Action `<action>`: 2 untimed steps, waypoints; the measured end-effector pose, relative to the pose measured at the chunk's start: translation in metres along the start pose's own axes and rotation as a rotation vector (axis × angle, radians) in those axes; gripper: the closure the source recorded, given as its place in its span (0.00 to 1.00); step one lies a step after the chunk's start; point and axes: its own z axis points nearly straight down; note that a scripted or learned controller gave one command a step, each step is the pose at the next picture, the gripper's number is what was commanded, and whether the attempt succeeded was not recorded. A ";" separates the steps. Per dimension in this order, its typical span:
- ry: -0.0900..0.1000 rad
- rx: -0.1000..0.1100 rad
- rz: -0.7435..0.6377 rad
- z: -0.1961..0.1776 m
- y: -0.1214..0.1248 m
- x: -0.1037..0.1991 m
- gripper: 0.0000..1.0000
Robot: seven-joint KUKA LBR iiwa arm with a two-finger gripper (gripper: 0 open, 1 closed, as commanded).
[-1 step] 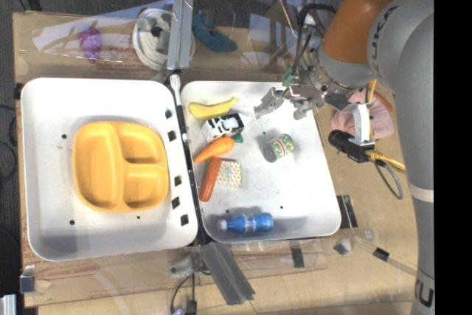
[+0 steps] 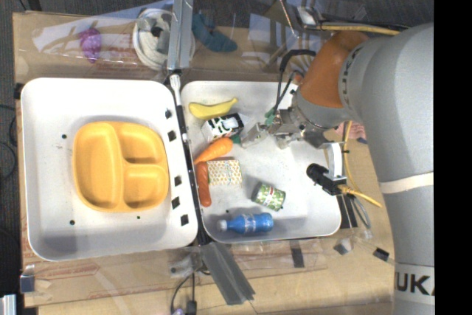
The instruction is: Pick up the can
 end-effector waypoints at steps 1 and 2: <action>0.001 0.000 -0.158 0.001 -0.072 0.010 0.00; 0.002 0.001 -0.438 0.001 -0.124 0.055 0.00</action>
